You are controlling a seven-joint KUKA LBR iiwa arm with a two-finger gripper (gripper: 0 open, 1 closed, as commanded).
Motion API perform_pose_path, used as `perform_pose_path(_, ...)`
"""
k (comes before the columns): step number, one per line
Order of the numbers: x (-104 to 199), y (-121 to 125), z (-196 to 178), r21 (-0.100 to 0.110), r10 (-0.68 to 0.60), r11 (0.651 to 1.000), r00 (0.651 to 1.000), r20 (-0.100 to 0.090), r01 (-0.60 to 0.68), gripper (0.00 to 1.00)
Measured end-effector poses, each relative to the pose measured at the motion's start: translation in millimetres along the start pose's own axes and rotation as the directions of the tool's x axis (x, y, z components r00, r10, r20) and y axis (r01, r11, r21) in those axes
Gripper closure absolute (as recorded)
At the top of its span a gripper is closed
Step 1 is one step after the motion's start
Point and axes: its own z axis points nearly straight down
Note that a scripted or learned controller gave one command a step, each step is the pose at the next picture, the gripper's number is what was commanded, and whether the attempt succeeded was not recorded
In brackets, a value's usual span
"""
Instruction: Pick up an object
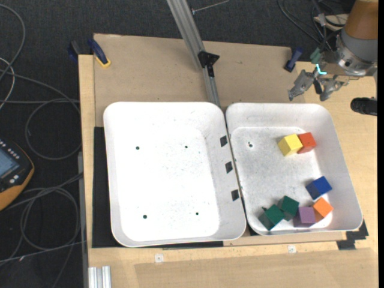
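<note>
The two-finger gripper (pixel 315 87) hangs above the bench just beyond the far rim of the right-hand shallow white bin (pixel 342 161), its dark fingers spread apart with nothing between them.

Below it, nearest of the objects, a small yellow cube (pixel 290 144) sits touching a small orange-red cube (pixel 306 141) on that bin's speckled floor. Further from the gripper, toward the near edge, lie a blue cube (pixel 318 186) and an orange cube (pixel 323 207) close together, then a pale purple cube (pixel 306 215) beside two dark green cubes (pixel 281 212) that touch each other. All look like plain, matte, solid-coloured blocks.

The left-hand white bin (pixel 120 161) lies well to the gripper's side, across the divider.
</note>
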Motion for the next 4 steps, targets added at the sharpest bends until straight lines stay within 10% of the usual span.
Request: perform_pose_path(4, -2, -7, 136, 0.001, -0.001, 1.0, 1.0, 0.001, 0.001, 0.0)
